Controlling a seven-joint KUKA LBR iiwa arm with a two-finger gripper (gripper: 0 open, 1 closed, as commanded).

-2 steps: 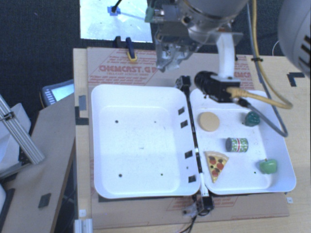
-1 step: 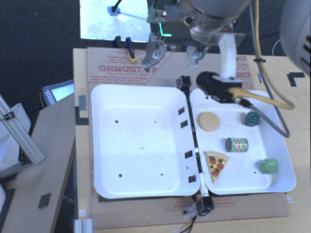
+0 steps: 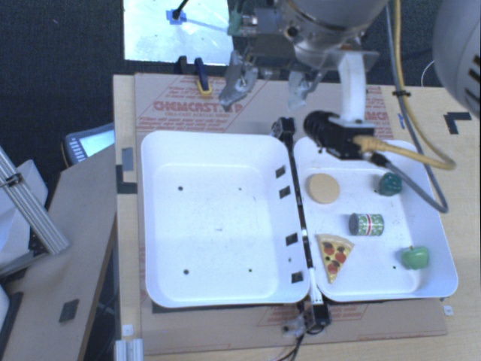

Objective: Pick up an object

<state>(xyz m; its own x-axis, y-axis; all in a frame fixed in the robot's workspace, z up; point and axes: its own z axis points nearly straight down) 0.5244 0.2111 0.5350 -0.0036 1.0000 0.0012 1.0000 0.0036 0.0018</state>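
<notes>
The right bin (image 3: 436, 277) holds several small items: a round tan cookie (image 3: 325, 188), a teal lump (image 3: 389, 183), a small green-and-white can (image 3: 366, 224) lying on its side, a toy pizza slice (image 3: 335, 256) and a green fruit (image 3: 414, 258). My gripper (image 3: 268, 89) hangs high over the back edge of the bins, close to the camera, above the divide between them. Its two fingers (image 3: 236, 86) are spread wide apart, open, with nothing between them.
The left bin (image 3: 161, 277) sits beside the right one, joined by a black hinge strip (image 3: 294, 216). A black fixture (image 3: 331, 134) with a yellow cable (image 3: 409, 155) reaches over the right bin's back edge. A cardboard sheet (image 3: 180, 107) lies under the bins.
</notes>
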